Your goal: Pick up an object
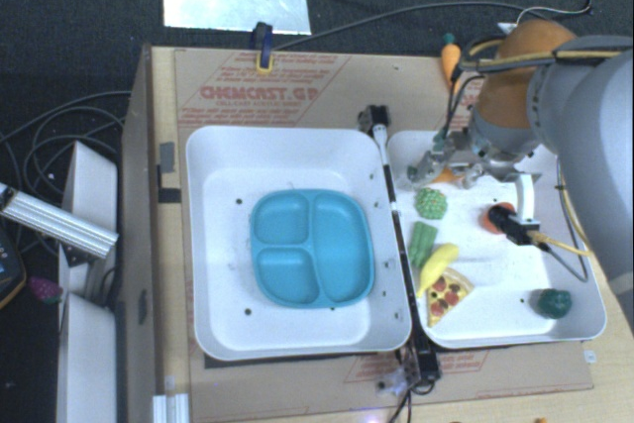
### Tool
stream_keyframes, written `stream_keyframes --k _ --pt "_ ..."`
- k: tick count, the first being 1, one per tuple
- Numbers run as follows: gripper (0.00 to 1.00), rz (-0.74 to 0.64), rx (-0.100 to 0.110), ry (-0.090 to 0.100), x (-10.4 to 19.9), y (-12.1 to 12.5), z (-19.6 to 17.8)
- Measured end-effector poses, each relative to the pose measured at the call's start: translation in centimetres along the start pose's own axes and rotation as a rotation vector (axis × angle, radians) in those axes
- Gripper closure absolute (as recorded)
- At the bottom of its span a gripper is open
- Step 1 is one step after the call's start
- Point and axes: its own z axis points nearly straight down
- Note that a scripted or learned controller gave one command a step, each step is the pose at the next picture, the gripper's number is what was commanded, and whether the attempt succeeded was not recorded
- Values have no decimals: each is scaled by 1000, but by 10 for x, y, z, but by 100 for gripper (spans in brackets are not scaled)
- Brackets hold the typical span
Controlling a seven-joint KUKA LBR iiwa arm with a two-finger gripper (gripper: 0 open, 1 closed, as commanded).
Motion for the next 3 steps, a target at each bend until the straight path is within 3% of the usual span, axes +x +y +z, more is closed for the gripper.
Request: stream_keyframes --k 2,3 --pt "0 -2 0 0 16 -5 0" --pt "0 0 -1 0 7 -4 -1"
